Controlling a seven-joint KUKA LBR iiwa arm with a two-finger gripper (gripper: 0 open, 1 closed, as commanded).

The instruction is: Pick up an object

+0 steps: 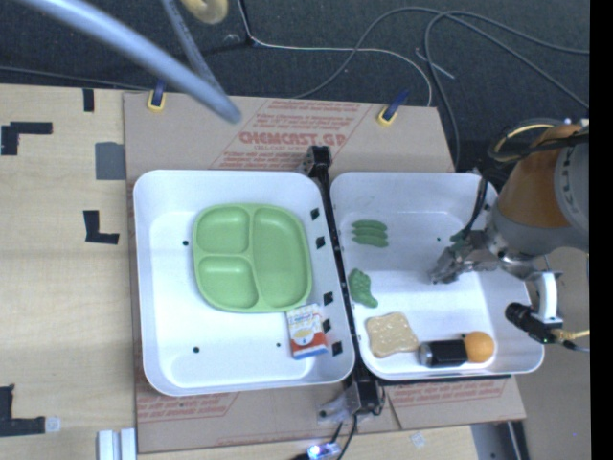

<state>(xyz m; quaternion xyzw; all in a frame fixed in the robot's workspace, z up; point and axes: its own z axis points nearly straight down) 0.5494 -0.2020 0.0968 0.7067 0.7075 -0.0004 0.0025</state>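
Note:
The right bin [412, 188] holds a green pea pod [369, 233], a smaller green leafy piece [361, 287], a slice of toast [391, 334], a black block [443, 353] and an orange ball [479, 348] touching the block's right end. My gripper [447, 269] is low inside this bin near its right side, above bare white floor. It is right of both green pieces and above the black block and the orange ball in the view. I see nothing held in it.
The left bin [158, 286] holds a green divided plate [254, 257] and a small carton [306, 333] at its front right corner. A black divider [330, 257] separates the bins. The arm's orange band [536, 185] overhangs the right bin's right wall. Cables lie behind the bench.

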